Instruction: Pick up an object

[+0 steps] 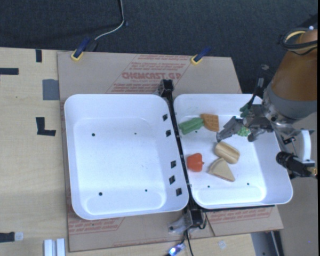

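Fingers spread wide, nothing between them; gripper (236,130) hovers tilted over the right bin (256,196), arm reaching from its right edge, just above bread roll (227,152).

Five toy foods (209,141) in right bin (266,188)

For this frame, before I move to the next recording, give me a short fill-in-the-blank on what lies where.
1. All the objects lie in the ___ bin.
2. The green piece lies right beside the ___ between the bins.
3. The red piece lies to the ___ of the wedge.
4. The gripper hovers over the ___ bin.

Missing words: right; divider; left; right
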Controlling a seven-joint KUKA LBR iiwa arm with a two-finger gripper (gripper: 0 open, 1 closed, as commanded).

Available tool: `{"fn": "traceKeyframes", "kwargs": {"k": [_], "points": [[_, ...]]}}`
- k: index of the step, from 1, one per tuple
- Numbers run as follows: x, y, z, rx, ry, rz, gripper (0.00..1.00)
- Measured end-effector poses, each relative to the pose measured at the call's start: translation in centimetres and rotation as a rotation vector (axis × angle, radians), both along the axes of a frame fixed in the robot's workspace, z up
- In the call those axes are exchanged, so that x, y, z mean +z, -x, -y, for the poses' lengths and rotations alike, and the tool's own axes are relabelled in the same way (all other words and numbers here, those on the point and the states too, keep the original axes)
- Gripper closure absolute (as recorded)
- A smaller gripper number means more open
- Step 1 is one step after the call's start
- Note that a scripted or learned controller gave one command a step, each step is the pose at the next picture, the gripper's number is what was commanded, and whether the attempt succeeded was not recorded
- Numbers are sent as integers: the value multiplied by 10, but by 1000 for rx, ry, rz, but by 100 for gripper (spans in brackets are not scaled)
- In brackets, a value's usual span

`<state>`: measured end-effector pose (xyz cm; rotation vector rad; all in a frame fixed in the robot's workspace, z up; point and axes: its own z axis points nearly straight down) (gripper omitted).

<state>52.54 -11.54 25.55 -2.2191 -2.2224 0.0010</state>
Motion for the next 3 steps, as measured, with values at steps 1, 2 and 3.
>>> {"fn": "traceKeyframes", "kwargs": {"k": [1,2,3], "points": [[-9,-56,-12,2,1,3,0],[15,-128,-20,3,1,7,0],[124,-81,-32,1,1,10,0]]}}
